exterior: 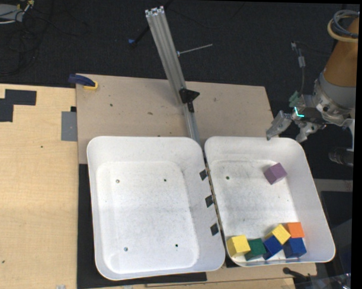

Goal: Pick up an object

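Observation:
A purple cube (275, 172) lies alone in the upper part of the right bin (321, 205). Several cubes crowd that bin's near right corner: a yellow one (238, 244), a green one (255, 249), a second yellow one (280, 234), an orange one (295, 229) and two blue ones (294, 248). My gripper (292, 127) hangs above the bin's far right corner, up and to the right of the purple cube and apart from it. Its two fingers stand spread, open, with nothing between them.
The left bin (97, 167) sits beside the right one, with black clips (209, 200) along the divide. A slanted aluminium bar (170, 60) rises behind the bins. A blue and yellow item (83, 80) lies at the bench's far left.

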`<state>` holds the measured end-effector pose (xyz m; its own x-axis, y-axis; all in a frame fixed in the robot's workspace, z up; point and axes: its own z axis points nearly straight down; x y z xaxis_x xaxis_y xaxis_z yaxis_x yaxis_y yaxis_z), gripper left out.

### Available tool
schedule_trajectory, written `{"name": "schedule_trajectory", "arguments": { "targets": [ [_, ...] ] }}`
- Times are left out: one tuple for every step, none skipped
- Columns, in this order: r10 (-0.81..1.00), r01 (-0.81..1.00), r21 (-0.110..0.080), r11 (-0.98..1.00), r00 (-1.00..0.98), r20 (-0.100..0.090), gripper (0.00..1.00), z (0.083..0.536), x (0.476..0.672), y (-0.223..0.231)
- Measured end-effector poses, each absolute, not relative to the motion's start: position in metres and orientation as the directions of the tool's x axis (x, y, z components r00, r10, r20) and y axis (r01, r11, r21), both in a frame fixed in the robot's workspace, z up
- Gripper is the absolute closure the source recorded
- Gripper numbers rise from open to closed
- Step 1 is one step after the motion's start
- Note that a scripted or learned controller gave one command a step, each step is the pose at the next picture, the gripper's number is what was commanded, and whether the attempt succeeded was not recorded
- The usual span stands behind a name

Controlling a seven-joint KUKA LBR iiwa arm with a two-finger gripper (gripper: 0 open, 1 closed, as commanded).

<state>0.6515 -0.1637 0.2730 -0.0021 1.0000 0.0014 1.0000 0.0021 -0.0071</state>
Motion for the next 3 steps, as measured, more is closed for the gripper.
{"name": "schedule_trajectory", "arguments": {
  "targets": [
    [1.000,1.000,-0.003,0.005,-0.005,0.000,0.00,0.275,0.652,-0.163],
    [1.000,1.000,-0.007,0.000,0.000,0.000,0.00,0.231,0.654,-0.166],
    [1.000,1.000,-0.010,0.003,-0.003,0.002,0.00,0.166,0.653,-0.160]
  ]
}}
